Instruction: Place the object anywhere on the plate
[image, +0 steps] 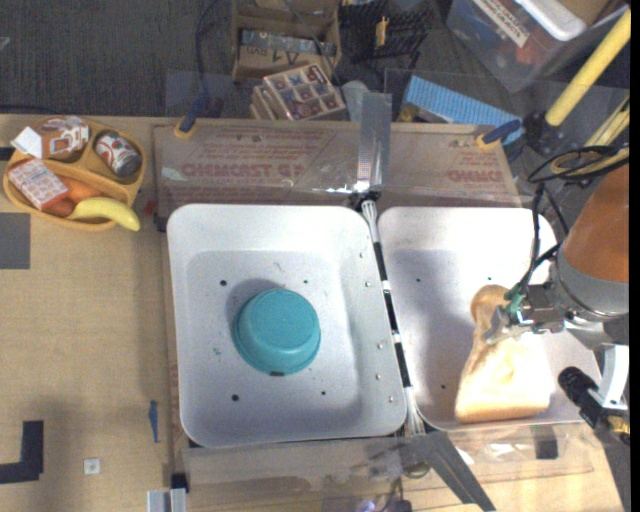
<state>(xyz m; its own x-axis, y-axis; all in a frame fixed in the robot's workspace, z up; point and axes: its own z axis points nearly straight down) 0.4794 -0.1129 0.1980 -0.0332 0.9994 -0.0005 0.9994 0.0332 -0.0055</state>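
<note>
left bin (200, 300): round teal plastic plate (278, 331) at centre, bare | right bin (440, 250): tan wedge-shaped bread-like object (503, 380) at near right, well apart from plate | gripper (518, 312) at object's far tip; grip state cannot tell | step: pickup; next: lift, carry left over plate

Red print runs across the cardboard sheet (262, 168) lying at twelve o'clock from the left bin (200, 260). It stands upside down and is too blurred to spell out with certainty. Similar red lettering marks the cardboard (455, 172) at twelve o'clock from the right bin (440, 250), equally unreadable.
</note>
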